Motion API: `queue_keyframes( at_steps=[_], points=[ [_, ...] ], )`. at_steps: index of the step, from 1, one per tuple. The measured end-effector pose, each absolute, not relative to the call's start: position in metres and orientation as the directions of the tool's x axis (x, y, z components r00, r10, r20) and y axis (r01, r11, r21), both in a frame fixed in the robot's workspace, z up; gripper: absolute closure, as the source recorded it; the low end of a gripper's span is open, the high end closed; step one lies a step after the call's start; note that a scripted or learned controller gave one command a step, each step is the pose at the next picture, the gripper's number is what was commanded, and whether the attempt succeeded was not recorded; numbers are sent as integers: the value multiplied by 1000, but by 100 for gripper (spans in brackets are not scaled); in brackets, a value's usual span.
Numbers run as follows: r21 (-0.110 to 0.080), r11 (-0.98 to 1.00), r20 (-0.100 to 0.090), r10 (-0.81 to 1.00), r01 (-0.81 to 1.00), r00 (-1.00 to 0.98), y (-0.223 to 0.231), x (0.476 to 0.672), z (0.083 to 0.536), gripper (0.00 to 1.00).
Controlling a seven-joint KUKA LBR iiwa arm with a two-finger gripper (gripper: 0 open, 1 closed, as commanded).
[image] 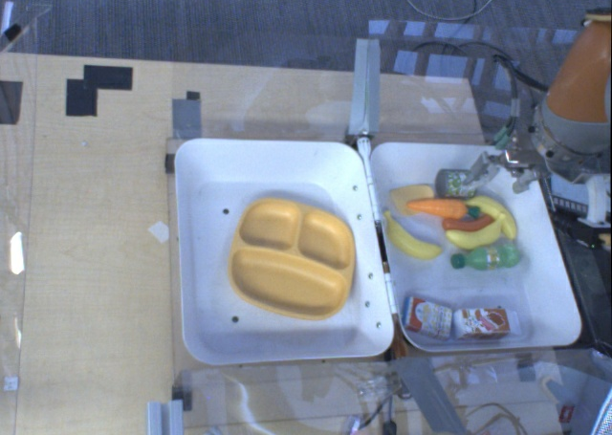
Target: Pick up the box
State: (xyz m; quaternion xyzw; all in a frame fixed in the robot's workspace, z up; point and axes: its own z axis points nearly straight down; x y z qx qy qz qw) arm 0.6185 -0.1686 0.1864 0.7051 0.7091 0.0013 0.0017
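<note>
The box (460, 320) is a red and white carton lying flat on its side along the front wall of the right bin (564, 314). My gripper (502, 173) hangs over the far right corner of that bin, well behind the box and apart from it. Its two fingers stand spread, open, with nothing between them. The orange band of the arm (583, 70) shows above it at the right edge.
Between gripper and box lie a grey can (456, 183), a carrot (440, 206), two bananas (413, 238), a red piece (469, 224) and a green bottle (485, 257). The left bin (201, 328) holds a yellow compartment tray (292, 256).
</note>
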Motion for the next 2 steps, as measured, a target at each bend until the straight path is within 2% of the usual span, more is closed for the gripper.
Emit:
queue_keyframes(
  at_steps=[1,2],
  points=[
    [39,104,-11,995,994,-103,-201,675,118,0],
    [49,112,-15,994,992,-112,-199,679,132,100]
  ],
)
